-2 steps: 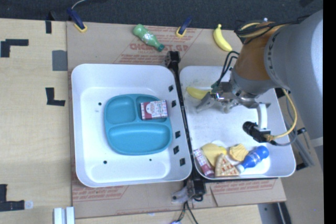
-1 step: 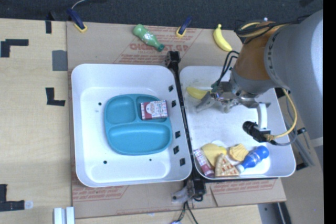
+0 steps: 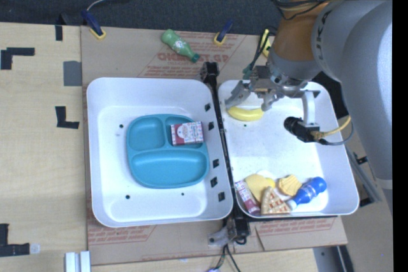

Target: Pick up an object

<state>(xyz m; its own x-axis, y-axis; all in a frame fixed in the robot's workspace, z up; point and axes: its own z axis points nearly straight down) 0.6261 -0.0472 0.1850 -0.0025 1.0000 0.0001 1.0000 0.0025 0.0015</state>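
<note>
Yellow banana (image 3: 245, 113), near the right bin's (image 3: 338, 156) far-left corner, is straddled by the gripper's (image 3: 254, 97) spread fingers; nothing is lifted yet.

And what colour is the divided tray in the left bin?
Light blue; the tray shows clearly in the camera view.

The tabletop (image 3: 38, 156) is pale wood-grain with a few black tape marks, overlaid by a sheet of brown cardboard (image 3: 127, 51). Two shallow white bins rest on the cardboard — the right bin (image 3: 331, 156) directly beneath the end effector (image 3: 255, 96), the left bin (image 3: 105, 150) beside it, further out from the arm. A green bottle (image 3: 178, 45) lies on the cardboard beyond the bins, up and left of the end effector.
</note>
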